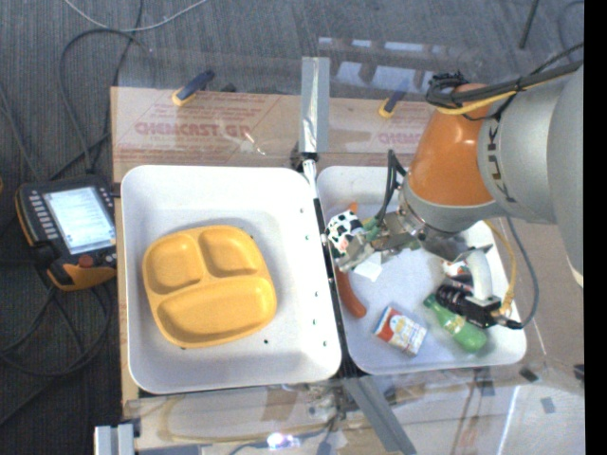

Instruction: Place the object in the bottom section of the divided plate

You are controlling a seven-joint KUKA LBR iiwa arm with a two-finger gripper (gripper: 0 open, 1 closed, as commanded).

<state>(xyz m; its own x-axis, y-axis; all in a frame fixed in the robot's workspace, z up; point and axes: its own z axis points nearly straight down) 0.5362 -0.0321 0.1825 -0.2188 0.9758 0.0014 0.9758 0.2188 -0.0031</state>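
- Yellow plate (210, 283) is seen in the left bin (142, 192).
- Gripper (365, 247) is lowered in the right bin (507, 349), beside the cow toy (340, 227) at 9 o'clock; finger state cannot be told.

Single fixed camera, mounted above the desk (218, 126) and looking down at a slant. Both white bins framed side by side, left bin (171, 183) and right bin (507, 349), at moderate distance with surrounding floor included. Arm (474, 159) entering from the frame's right.
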